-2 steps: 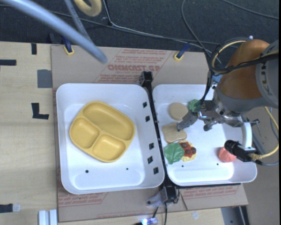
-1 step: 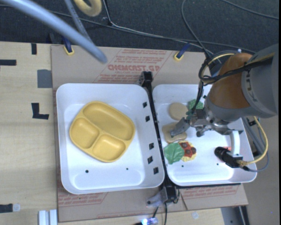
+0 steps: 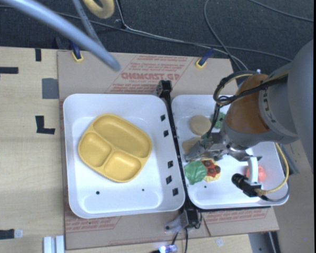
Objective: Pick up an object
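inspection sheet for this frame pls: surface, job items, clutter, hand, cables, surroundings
Surface: two white bins side by side, left bin and right bin, on a cardboard sheet.
Job's things: yellow divided plate in the left bin; tan disc, green-and-red toy and orange-white piece in the right bin.
Clutter: nothing seen.
Hand: hand low over the right bin; finger state unclear.
Cables: black cables on the dark floor and looped at the wrist.
Surroundings: wooden bench, dark floor.

The gripper point(image 3: 206, 147) hangs low in the right bin point(image 3: 268, 198), its tips apparently just above a green and red toy point(image 3: 201, 171). A tan disc point(image 3: 199, 124) lies just behind the jaws. A yellow tray point(image 3: 114, 147) sits well left.
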